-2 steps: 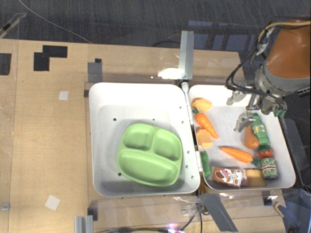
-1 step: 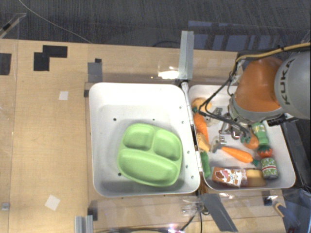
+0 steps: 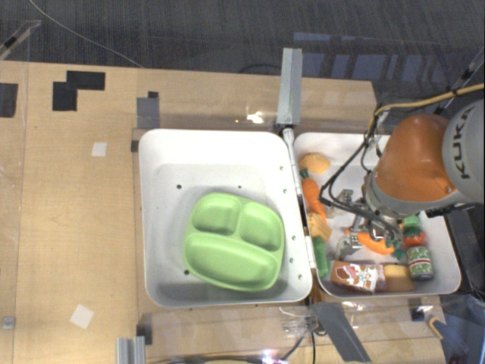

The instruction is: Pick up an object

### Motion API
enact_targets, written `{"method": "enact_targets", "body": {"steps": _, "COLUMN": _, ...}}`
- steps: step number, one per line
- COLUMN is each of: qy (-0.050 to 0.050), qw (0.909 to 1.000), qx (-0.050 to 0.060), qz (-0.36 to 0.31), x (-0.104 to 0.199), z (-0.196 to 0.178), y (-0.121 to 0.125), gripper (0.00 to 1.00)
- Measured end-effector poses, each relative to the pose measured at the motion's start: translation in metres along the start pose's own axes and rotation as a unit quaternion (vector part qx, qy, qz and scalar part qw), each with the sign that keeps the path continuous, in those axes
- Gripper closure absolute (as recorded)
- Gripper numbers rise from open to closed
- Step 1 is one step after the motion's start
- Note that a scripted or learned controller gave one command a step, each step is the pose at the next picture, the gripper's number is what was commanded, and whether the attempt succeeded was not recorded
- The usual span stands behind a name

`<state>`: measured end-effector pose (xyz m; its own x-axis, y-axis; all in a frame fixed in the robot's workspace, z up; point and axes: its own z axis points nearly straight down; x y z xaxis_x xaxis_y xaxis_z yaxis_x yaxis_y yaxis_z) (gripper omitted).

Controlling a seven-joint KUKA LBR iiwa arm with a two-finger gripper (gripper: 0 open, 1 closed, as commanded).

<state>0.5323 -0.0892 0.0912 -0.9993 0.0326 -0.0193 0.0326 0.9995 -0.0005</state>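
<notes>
In left bin (image 3: 155, 203): one green tray (image 3: 235, 241)

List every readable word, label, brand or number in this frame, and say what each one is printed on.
"KU": large dark letters on the grey arm housing, cut off by the frame edge, so the word is incomplete.
Label on the flat red-brown packet in the right bin: too small and blurred to read.
Label on the small green can: also too blurred to read.
The green divided plate in the left bin bears no text.
</notes>
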Motion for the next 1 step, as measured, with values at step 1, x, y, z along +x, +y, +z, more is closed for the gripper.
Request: {"method": "enact_targets", "body": {"steps": 1, "qy": -0.009, "qw": 1.0000, "qx": 0.001, "qz": -0.003, "x": -0.0056, "z": -0.0142, "y": 0.0008, "gripper": 1.00}}
